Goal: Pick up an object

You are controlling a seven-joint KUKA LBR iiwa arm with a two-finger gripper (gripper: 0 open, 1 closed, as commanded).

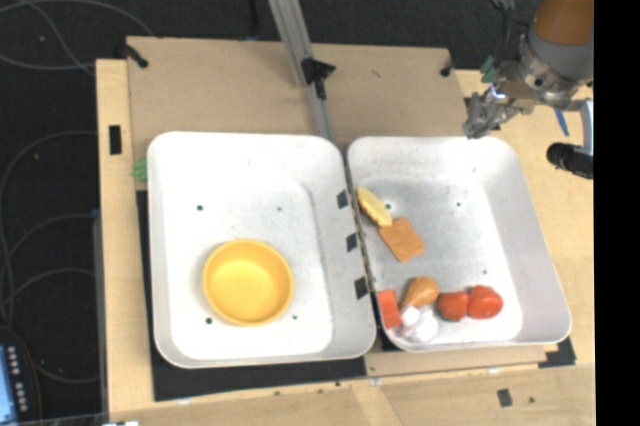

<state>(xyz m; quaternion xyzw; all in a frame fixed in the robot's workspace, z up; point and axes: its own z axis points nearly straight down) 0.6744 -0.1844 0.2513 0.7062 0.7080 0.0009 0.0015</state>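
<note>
My gripper (482, 119) hangs above the far right corner of the right bin (500, 174), well away from every object. In that bin a pale yellow piece (375, 206) lies against an orange-brown block (402, 240) near the left wall. Along the front edge sit a brown rounded item (419, 292), a red-orange stick (388, 307), a white lump (420, 326) and two red tomato-like objects (470, 303). A yellow bowl (247, 281) rests in the left bin (240, 184).
A slanted metal post (290, 14) rises from behind the seam between the bins. The arm's orange band (565, 9) is at the upper right. Cables trail on the dark floor at left.
</note>
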